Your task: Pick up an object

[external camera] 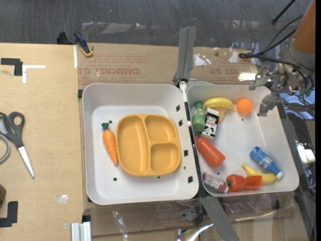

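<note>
Orange band w/ black cables, grey metal wrist hardware, silver fittings

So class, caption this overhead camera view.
Gripper at the right bin's far corner; toy food inside.

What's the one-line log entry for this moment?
gripper: above right bin's far-right corner, nothing seen held | nearest: orange ball | left bin: yellow tray, carrot | pick: pending

Just beside the metal gripper, the right bin is smooth, glossy white plastic. Well apart from it, the divided yellow plate looks like matt plastic, the toy carrot smooth plastic, the scissors bare metal blades, the bench matt wood.
</note>
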Robot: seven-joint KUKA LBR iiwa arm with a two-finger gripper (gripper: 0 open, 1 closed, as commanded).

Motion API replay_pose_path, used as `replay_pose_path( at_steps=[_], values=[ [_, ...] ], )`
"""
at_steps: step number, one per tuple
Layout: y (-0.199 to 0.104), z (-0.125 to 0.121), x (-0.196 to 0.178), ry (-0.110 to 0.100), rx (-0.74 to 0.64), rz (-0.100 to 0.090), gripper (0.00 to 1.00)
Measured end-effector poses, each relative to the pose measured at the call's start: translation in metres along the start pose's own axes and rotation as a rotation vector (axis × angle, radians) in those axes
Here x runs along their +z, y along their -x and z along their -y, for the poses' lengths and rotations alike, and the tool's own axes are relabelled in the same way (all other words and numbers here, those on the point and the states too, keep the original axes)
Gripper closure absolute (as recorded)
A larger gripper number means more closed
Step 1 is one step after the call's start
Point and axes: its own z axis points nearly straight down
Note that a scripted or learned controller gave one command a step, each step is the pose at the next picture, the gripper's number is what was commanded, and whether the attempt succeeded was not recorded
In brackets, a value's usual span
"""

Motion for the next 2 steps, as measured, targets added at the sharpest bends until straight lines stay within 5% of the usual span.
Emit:
replay_pose_path(
  at_steps=[1,2],
  values=[
    [-0.005,0.027,0.110,-0.001,0.071,0.004,0.00],
    [-0.002,-0.069,0.129,0.000,0.304,-0.001,0.00]
  ],
)
